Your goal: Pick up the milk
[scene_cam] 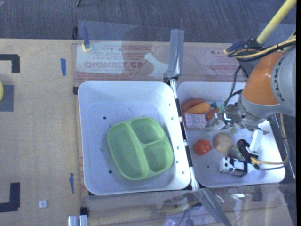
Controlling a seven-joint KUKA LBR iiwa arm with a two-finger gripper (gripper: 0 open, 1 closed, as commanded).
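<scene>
The milk (230, 165) is a small carton with black and white cow patches. It lies in the right bin (270, 173) near the front wall. My gripper (216, 120) hangs over the upper middle of that bin, well behind the milk and slightly to its left. It is beside a red and white packet (194, 120). Nothing shows between the gripper and the milk except a tan potato (223, 141).
The right bin also has an orange carrot (199, 108), a reddish sausage (191, 102) and a red tomato (202, 147). A green divided plate (140, 148) lies in the left bin (94, 107). The grey and orange arm (265, 86) comes in from the right.
</scene>
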